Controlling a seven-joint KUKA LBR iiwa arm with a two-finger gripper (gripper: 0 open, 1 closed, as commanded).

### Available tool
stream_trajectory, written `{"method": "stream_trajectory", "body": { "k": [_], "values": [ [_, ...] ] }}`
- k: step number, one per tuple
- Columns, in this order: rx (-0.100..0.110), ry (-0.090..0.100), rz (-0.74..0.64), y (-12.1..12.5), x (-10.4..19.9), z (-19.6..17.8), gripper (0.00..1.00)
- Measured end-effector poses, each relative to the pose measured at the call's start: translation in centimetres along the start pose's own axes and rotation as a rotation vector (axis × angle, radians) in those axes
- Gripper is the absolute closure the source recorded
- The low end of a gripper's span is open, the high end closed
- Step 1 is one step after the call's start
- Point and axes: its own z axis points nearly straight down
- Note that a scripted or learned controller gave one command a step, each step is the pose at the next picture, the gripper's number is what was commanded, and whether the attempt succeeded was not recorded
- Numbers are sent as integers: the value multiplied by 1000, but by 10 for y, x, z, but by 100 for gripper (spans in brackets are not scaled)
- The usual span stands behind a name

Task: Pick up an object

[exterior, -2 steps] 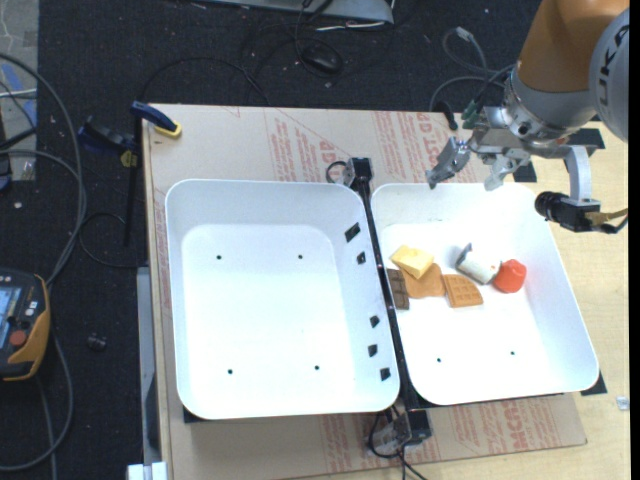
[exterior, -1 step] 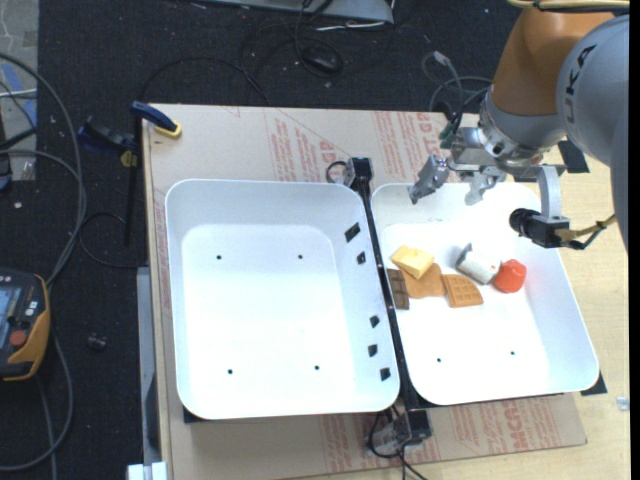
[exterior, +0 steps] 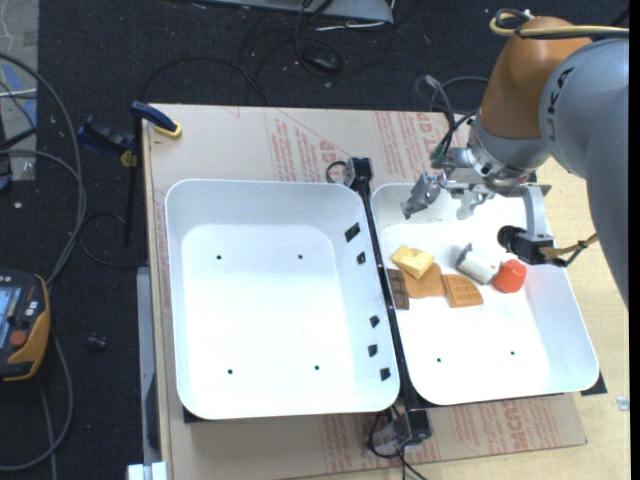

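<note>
The gripper [exterior: 447,198] hangs over the right bin's [exterior: 560,368] far edge, fingers spread apart with nothing between them. The objects cluster mid-bin: a yellow block [exterior: 412,261] near the dividing wall, brown waffle pieces [exterior: 445,288], a white cylinder [exterior: 478,263] touching a red ball [exterior: 510,276]. The bin's near half offers open floor.

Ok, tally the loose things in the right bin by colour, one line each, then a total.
Yellow: 1, the yellow block
Brown: 3, the dark brown piece, the tan piece and the waffle-patterned piece
White: 1, the white cylinder
Red: 1, the red piece
Total: 6
</note>
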Motion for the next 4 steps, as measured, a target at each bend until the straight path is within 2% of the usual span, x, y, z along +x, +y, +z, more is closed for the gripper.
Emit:
{"method": "stream_trajectory", "body": {
  "k": [1,2,4],
  "values": [
    [1,0,0,-2,-2,63,0],
    [-6,0,0,-1,-2,49,100],
    [-10,-1,-1,-12,-2,-71,100]
  ]
}}
